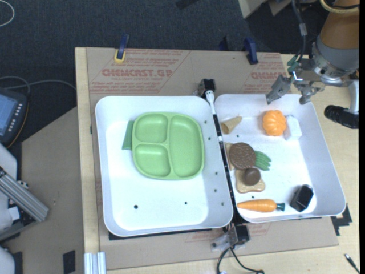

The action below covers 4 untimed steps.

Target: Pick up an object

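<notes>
Our pincer [291,93] hangs spread apart, holding nothing, over the right bin's [328,153] far rim; the pumpkin [274,123] sits just below. We could clip the rim descending, or nudge it away.

Glossy white plastic bins [108,153], matt green plastic tray [169,145], brown cardboard underlay [91,73].
</notes>
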### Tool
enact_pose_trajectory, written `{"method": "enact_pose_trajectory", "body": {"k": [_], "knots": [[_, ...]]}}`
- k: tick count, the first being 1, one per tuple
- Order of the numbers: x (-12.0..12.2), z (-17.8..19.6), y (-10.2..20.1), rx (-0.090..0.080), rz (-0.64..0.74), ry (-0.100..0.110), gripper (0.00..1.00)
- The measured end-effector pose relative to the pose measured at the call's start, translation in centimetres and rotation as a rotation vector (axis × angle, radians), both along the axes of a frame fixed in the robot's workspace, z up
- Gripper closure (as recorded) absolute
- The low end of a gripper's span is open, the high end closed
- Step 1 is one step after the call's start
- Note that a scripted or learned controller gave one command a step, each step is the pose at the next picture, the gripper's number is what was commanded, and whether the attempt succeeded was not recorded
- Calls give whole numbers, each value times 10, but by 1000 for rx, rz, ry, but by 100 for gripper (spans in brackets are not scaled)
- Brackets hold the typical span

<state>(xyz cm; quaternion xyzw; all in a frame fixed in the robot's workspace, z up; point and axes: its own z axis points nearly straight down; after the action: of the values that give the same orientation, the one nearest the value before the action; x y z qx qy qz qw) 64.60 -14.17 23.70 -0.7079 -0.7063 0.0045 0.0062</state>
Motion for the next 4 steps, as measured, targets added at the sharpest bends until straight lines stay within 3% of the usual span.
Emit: {"method": "enact_pose_trajectory", "body": {"k": [1,3,4], "knots": [[3,9,0,-2,2,-14,0],[3,-99,0,-1,3,-8,0],[7,-143,-4,-11,2,-29,0]]}}
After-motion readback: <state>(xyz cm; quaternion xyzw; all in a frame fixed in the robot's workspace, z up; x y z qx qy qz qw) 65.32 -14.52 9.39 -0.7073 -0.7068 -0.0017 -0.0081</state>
